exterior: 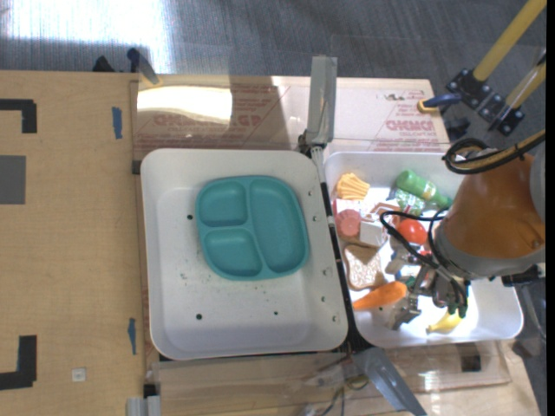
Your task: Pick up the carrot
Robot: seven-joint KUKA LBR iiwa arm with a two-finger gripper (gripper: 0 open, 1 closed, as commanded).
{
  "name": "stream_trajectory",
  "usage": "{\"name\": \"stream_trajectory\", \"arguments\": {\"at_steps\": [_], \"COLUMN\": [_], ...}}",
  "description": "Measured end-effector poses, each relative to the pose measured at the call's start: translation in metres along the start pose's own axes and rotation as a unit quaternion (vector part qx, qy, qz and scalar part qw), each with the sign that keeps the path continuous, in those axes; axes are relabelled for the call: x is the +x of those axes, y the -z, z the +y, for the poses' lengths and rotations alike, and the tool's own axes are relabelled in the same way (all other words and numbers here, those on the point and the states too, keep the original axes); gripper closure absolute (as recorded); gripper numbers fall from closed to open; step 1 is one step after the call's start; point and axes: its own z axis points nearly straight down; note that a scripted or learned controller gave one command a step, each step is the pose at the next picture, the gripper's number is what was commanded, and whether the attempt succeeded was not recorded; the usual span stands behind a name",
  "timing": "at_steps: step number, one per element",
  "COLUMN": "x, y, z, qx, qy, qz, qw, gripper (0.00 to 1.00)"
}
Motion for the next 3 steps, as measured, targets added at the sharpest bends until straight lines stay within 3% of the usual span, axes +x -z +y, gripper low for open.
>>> {"name": "stream_trajectory", "arguments": {"at_steps": [1, 2, 3], "x": [-0.004, -0.016, -0.018], "y": [-0.018, -0.019, -0.007], "z": [0.006, 0.007, 0.007], "qx": [-0.002, -0.002, -0.003], "qy": [-0.015, -0.025, -0.025], "qz": [-0.008, -0.004, -0.009], "qw": [0.9999, 0.9997, 0.9996], "gripper": [0.0, 0.0, 1.0]}}
